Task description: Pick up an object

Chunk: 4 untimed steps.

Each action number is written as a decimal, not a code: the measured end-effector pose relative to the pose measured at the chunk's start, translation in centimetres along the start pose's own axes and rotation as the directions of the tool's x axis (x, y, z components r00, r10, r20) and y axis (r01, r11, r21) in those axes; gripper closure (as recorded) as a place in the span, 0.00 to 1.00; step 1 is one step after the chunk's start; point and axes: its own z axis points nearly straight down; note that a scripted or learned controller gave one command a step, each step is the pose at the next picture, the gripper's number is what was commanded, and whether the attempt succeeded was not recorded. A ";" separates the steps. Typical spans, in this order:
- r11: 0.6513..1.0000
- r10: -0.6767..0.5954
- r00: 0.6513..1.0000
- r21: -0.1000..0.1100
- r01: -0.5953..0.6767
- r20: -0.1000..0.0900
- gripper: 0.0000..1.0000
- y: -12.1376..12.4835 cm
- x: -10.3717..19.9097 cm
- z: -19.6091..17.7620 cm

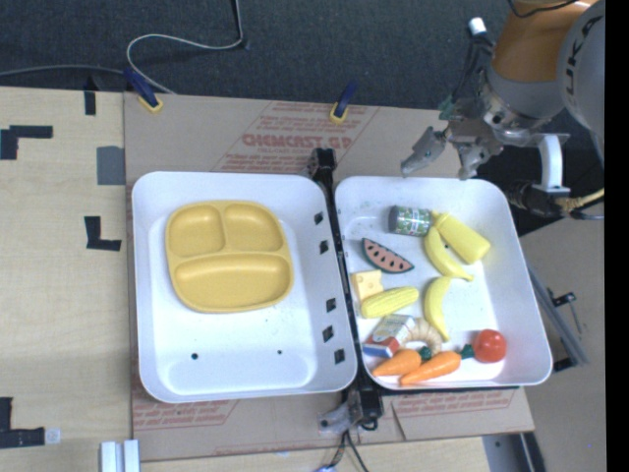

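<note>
The gripper (447,157) hangs above the far rim of the right bin (521,293), its 2 fingers spread wide with nothing between them. No object is lifted yet; the step in hand looks like the approach and descent onto a target.

The candidates all lie in the right bin. Nearest the gripper is a small green can (410,220) on its side, just beside a yellow block-shaped toy (462,237) and a banana (444,257). Further toward the near edge sit a watermelon slice (386,256), a corn cob (389,302), a second banana (436,308), 2 carrots (423,365) and a tomato (488,345). The left bin (157,362) holds a yellow divided plate (230,255).

To do this well, I would choose a piece with free space on 2 sides: the watermelon slice or the tomato stands more apart than the crowded carrots. The can is close, but round and likely to roll, so the fingers should close across its body, not its ends.

Red printing on the cardboard (197,136) under the bins seems to read "CHEMCAST GP"; the can's label is too small to read.
</note>
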 end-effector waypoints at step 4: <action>1.000 0.002 1.000 -0.004 -0.002 0.000 1.00 -13.9 -1.8 18.1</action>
